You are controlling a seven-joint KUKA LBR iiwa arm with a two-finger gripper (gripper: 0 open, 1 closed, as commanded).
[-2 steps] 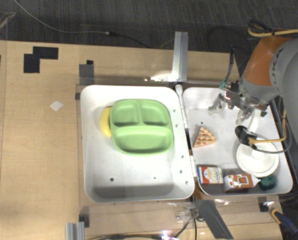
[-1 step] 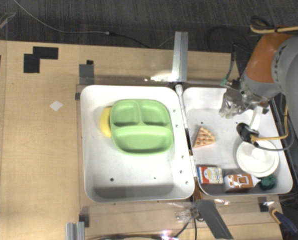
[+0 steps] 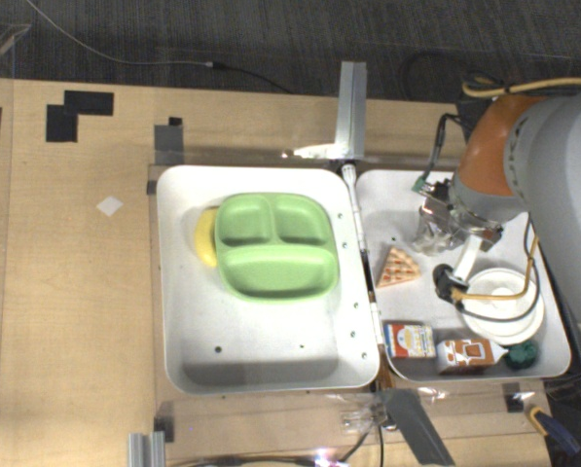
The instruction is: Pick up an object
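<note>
Along the right bin's [image 3: 368,202] near edge lie a small carton [image 3: 410,340], a brown carton [image 3: 465,355] and a green piece [image 3: 523,355]; a white bowl [image 3: 499,295] sits behind them. Toward its left wall lies my likely target, the pizza slice [image 3: 398,269], flat, long axis near-to-far, tip pointing far. My gripper [image 3: 438,233] hangs just beyond it; I cannot tell its state. Closing off-centre could skid the thin slice away. The left bin [image 3: 261,358] holds a green tray [image 3: 274,244].

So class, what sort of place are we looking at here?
Probably a robot-grasping lab bench: a grey arm with an orange band reaches over two shallow white plastic bins holding toy food, like a triangular pizza slice.
</note>
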